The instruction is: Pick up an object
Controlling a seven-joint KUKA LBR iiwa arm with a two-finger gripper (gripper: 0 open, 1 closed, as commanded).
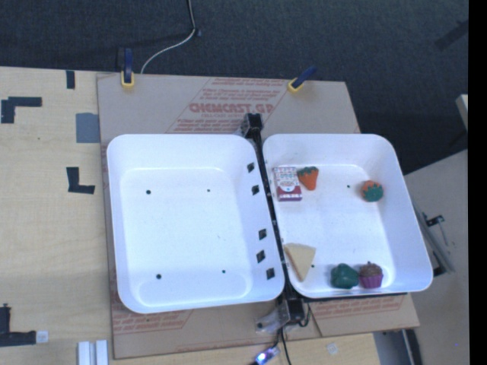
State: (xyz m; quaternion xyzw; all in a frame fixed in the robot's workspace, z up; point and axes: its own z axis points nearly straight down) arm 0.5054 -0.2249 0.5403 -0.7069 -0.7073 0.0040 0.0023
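Several small objects lie in the right bin [396, 173]. A red and white box [288, 183] rests by the bin's left wall, with an orange carrot-like toy [308, 177] touching its right side. A green and orange toy [372, 191] sits near the right wall. At the front lie a pale yellow wedge [300, 259], a dark green toy [344, 276] and a purple cupcake-like toy [370, 274], the last two side by side.
The left bin [129, 166] adjoins the right one along a black-clipped divider [262, 211]. Both stand on a cardboard sheet [221, 101] held by two clamps at the back. A white cable [171, 48] runs off at the rear.
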